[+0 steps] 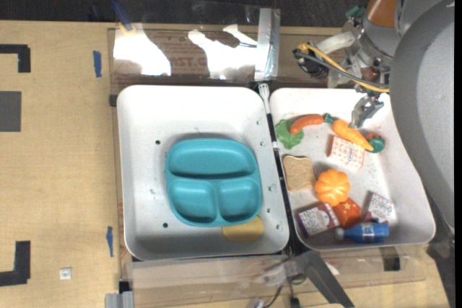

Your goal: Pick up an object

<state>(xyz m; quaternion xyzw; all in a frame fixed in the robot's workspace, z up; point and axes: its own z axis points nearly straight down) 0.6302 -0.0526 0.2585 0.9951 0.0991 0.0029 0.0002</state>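
Two shallow white bins sit side by side on the bench, and we see the left bin (137, 126) holding a teal divided tray (213, 180) with three compartments; a small tan piece (243, 230) lies just beside the tray's near edge, against the bin wall.

We find the right bin (408, 177) crowded with small things. A toy carrot with a green top (297, 126) lies near its far left corner, and a second orange carrot (355, 135) lies slantwise toward the far right. Just below that carrot we see a small white and red packet (346, 152). A slice of toast (297, 172) rests against the left wall, and a small orange pumpkin (332, 185) sits beside it. Along the near edge we make out a dark red packet (316, 218), a red-orange piece (348, 211), a blue bottle (364, 231) lying on its side, and another small white packet (380, 206).

The grey arm reaches in from the right — its orange band shows near the top corner. We place the gripper (367, 110) low over the far right part of the right bin, just above the second carrot's upper end. Its metal tips are small and close together here, and we cannot tell how they are set; nothing visibly sits between them.
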